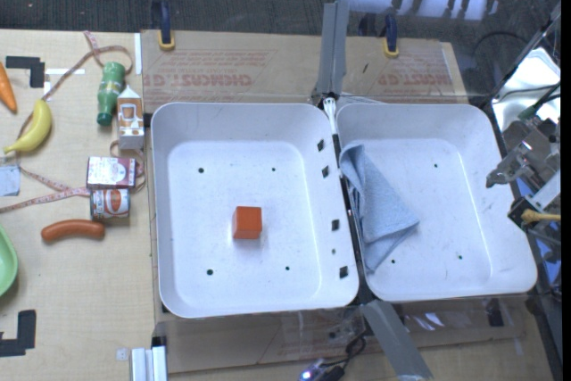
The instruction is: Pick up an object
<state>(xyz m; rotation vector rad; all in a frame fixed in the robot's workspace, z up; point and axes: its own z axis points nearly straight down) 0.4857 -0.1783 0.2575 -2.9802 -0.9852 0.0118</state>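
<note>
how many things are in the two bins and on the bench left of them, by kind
In the bins:
block: 1
cloth: 1

On the bench to the left:
banana: 1
carrot: 1
sausage: 1
bottle: 1
carton: 1
box: 1
can: 1

Total: 9

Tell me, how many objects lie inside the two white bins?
2. An orange block sits in the left bin, and a blue-grey cloth lies in the right bin against its left wall. The cloth may hide something.
</note>
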